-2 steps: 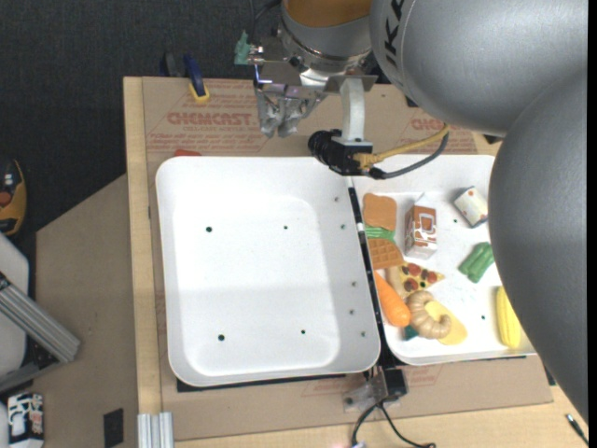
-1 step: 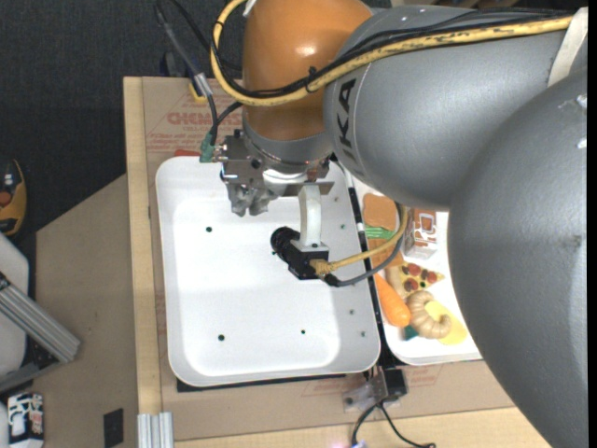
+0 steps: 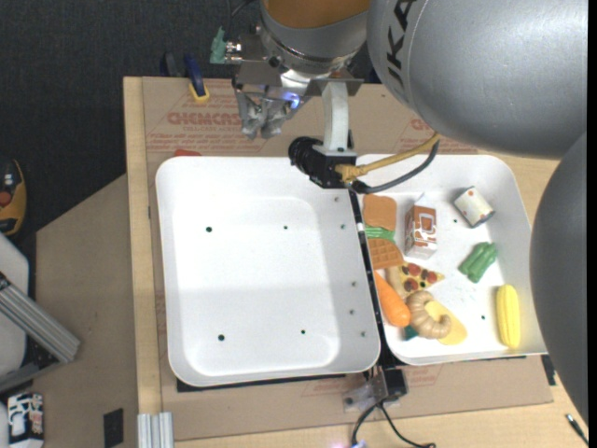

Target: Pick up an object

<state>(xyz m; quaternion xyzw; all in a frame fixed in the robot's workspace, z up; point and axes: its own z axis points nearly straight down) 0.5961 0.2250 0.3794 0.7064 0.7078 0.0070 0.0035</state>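
The toys lie in the right bin (image 3: 504, 171): carrot (image 3: 393, 302), milk carton (image 3: 422, 229), banana (image 3: 507, 315), green pepper (image 3: 479, 261), bunched along its left and near sides. The gripper (image 3: 264, 118) hangs beyond the far edge of the left bin (image 3: 187, 250), so every toy lies to its right and nearer. Whether its fingers are spread I cannot tell.

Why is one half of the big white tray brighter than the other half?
In the camera view, the arm overhead casts a soft shadow across the upper part of the left bin, so its lower part looks brighter. The arm is close to the camera and looks huge and a little blurry. A small bluish light glows near the gripper. The food in the right bin looks sharp.
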